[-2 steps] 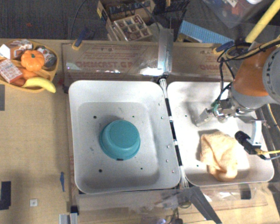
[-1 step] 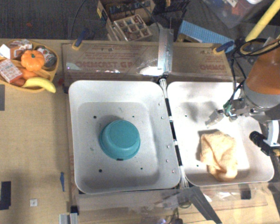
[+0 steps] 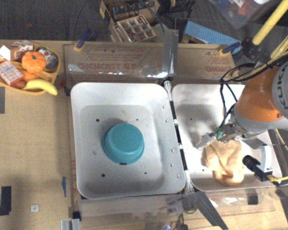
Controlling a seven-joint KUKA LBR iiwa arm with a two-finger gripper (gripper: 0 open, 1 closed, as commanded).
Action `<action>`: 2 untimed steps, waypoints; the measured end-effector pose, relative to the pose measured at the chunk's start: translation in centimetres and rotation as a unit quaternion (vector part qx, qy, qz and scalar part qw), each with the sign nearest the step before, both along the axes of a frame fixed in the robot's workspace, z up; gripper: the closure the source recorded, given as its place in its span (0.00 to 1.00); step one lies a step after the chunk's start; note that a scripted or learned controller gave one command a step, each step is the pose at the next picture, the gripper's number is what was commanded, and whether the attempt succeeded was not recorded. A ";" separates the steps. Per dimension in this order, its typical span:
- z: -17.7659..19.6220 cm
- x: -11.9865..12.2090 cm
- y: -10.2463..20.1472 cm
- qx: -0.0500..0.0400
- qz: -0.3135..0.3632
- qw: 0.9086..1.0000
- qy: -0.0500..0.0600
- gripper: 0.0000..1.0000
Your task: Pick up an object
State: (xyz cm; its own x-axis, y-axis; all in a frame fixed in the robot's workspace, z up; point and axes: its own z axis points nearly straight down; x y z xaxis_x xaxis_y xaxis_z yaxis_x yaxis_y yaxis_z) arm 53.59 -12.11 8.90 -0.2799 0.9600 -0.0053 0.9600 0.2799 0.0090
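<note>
A tan, lumpy soft thing (image 3: 225, 163) lies in the right bin (image 3: 192, 104), near its front edge. My gripper (image 3: 210, 140) hangs low over that bin, just above and to the left of the tan thing's top edge, close to it or touching it. The grey arm with its orange band (image 3: 259, 102) comes in from the right and hides the bin's right side. A teal bowl (image 3: 124, 143) rests upside down in the middle of the left bin (image 3: 86, 104), far from the gripper.
A raised rim (image 3: 175, 128) separates the two bins. A bowl of toy fruit (image 3: 26, 68) sits on the bench at the far left. Cardboard walls (image 3: 120, 61) stand behind the bins.
</note>
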 end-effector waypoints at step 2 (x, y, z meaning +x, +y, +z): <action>1.2 0.2 -0.2 -0.001 -0.002 1.000 -0.004 0.00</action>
State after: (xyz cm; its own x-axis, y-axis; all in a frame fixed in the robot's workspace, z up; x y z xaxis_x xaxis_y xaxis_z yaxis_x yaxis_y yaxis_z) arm 53.74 -12.33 10.06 -0.2751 0.9614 -0.0084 0.9612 0.2753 0.0159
